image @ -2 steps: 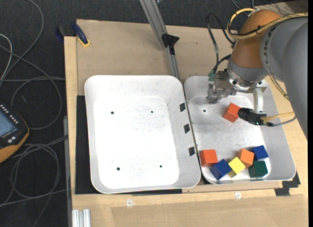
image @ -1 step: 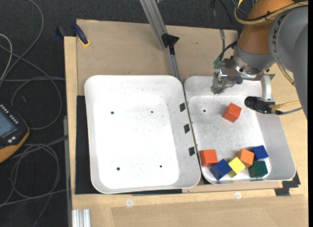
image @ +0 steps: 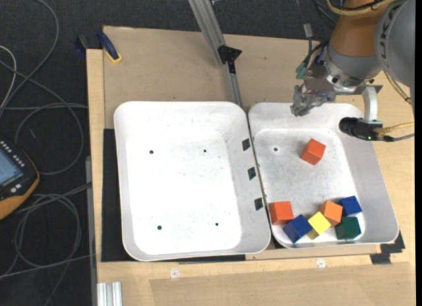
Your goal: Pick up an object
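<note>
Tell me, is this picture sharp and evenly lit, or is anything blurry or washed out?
Camera view: the blocks, such as the lone orange block, look crisp with small soft shadows; the white bins are bright, nearly washed out; the tool is darker and slightly soft.

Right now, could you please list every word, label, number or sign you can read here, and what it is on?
None can be read.
The handheld device at the left edge has a lit screen, too blurred to read.
The blocks, such as the orange block, bear no markings.

A wooden bench (image: 165, 61) bears two white bins (image: 178, 179) (image: 369, 186) side by side.
</note>
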